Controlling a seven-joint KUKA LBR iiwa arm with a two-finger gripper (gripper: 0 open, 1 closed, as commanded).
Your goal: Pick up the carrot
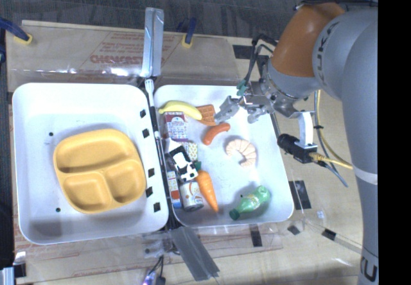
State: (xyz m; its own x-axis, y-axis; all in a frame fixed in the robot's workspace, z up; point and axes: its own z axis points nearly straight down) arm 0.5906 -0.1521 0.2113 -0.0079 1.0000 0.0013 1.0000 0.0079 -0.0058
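The gripper (243,109) hangs over the upper part of the right bin (277,155), its two metal fingers apart with nothing between them. The grey arm (350,52) bends in from the upper right. The carrot (207,190), a smooth orange cone with a green top, lies in the lower part of this bin, beside a small can (191,195).

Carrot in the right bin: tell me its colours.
Orange body, green top, clearest in the camera view: carrot.

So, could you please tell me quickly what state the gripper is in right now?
Gripper: jaws open, holding nothing, hovering over the upper part of the right bin, away from the carrot.
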